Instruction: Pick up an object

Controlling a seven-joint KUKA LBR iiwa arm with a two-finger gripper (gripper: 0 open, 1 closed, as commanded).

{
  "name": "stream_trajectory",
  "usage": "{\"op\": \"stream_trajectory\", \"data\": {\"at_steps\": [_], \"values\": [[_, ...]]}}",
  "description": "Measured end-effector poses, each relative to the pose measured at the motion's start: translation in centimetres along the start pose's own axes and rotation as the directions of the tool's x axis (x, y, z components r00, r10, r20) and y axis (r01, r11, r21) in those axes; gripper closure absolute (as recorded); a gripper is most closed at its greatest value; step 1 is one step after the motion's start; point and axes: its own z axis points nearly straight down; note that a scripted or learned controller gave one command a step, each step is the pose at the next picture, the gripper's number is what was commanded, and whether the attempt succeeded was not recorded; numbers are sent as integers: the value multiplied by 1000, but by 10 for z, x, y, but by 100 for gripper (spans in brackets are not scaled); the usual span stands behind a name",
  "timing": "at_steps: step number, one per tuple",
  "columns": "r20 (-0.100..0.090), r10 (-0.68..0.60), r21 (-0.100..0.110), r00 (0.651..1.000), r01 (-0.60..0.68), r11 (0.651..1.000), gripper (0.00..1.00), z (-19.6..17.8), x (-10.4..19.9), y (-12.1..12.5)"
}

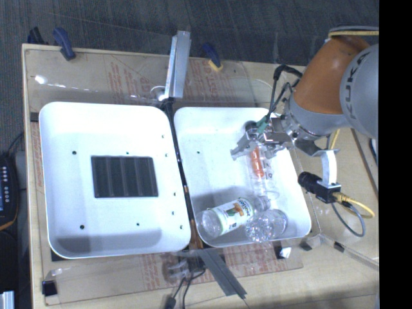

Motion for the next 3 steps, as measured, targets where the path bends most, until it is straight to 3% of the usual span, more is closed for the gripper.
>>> {"op": "stream_trajectory", "data": {"at_steps": [1, 2, 3], "values": [[0, -22, 1, 1000, 22, 1000, 0, 50, -36, 14], [2, -86, -5, 996, 86, 996, 0, 52, -35, 22], [2, -90, -4, 996, 90, 996, 100, 42, -35, 22]]}}
